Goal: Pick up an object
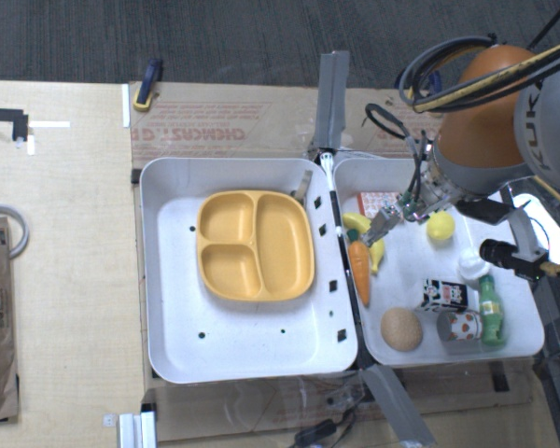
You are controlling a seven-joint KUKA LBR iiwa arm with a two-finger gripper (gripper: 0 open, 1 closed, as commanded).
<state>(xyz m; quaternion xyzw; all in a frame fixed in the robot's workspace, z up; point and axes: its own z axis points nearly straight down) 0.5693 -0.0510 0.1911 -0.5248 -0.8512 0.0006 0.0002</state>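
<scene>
My gripper [389, 220] hangs over the right bin [530, 339]; I cannot tell its state. The banana [364, 231] lies just beside my jaws, toward the divider. The carrot [358, 273] lies below it, long axis running along the divider.

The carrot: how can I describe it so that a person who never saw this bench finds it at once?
Find the right white bin, the one crowded with small things. Along its left wall, next to the divider between the bins, lies the carrot, pointing toward the near edge. It is the one long orange tapering thing there; the banana touching its top is yellow.
</scene>
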